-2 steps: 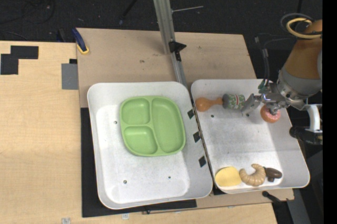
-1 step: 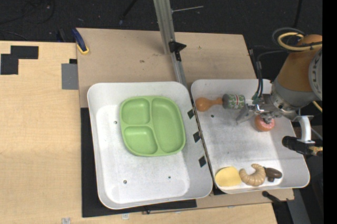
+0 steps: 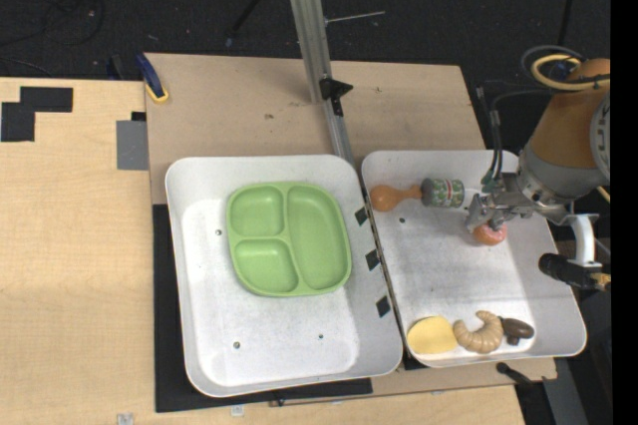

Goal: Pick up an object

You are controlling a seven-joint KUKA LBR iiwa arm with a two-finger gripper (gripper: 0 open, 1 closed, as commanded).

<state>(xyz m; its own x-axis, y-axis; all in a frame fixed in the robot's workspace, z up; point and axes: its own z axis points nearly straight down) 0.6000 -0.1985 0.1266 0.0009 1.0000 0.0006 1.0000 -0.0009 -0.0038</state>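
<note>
My gripper [image 3: 487, 216] hangs low over the right bin [image 3: 444, 283], near its far right side. Just below it a small pink-red object [image 3: 489, 234] lies on the bin floor, partly hidden by the gripper. A green and white bottle [image 3: 443, 192] lies on its side to the left of the gripper, and an orange pear-shaped piece [image 3: 387, 198] lies beyond it near the bin's left wall. Along the front wall sit a yellow round piece [image 3: 432, 336], a tan croissant-like piece [image 3: 479, 332] and a small brown piece [image 3: 516, 329].
The left bin [image 3: 199, 313] holds a green divided plate [image 3: 289, 238]. An upright metal post [image 3: 311, 34] stands behind the bins. The arm's orange band [image 3: 573, 129] comes in from the right, over the right bin's far corner.
</note>
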